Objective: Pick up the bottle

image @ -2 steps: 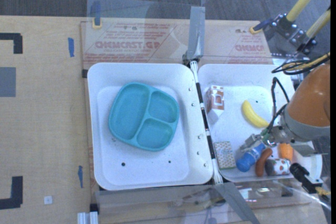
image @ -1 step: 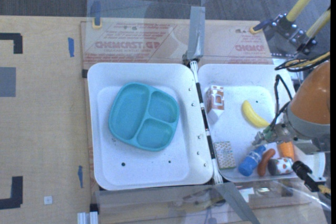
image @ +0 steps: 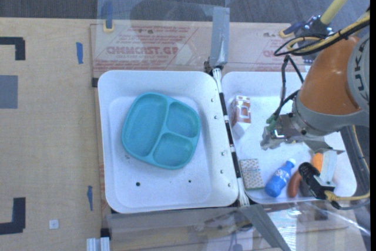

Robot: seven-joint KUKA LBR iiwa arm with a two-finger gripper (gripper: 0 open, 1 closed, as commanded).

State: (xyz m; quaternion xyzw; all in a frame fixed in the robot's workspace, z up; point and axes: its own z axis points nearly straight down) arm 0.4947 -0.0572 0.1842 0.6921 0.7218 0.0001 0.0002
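— Where's the gripper (image: pixel 272 139)?

— Over the right bin (image: pixel 258 84), just above the bottle (image: pixel 278 178) in the camera view and slightly to its left, with white bin floor showing between them. Nothing is visibly caught in it.

— Is it released or clenched?

— I cannot tell from this angle.

— And the bottle itself?

— It's blue with a white cap, lying tilted on the floor of the right bin near the front wall, cap pointing up and to the right.

— What's around the bottle?

— An orange piece (image: pixel 294 186) lies right against its right side. Just to its left sits a small patterned square pad (image: pixel 251 173). Farther up and left of the bottle stands a little brown and white carton (image: pixel 241 110), close to the wall between the bins.

— Anything beyond that?

— Well to the left of the bottle, in the left bin (image: pixel 111 126), lies a teal divided plate (image: pixel 161 130). Both bins sit on the pale wooden table (image: pixel 47 126).
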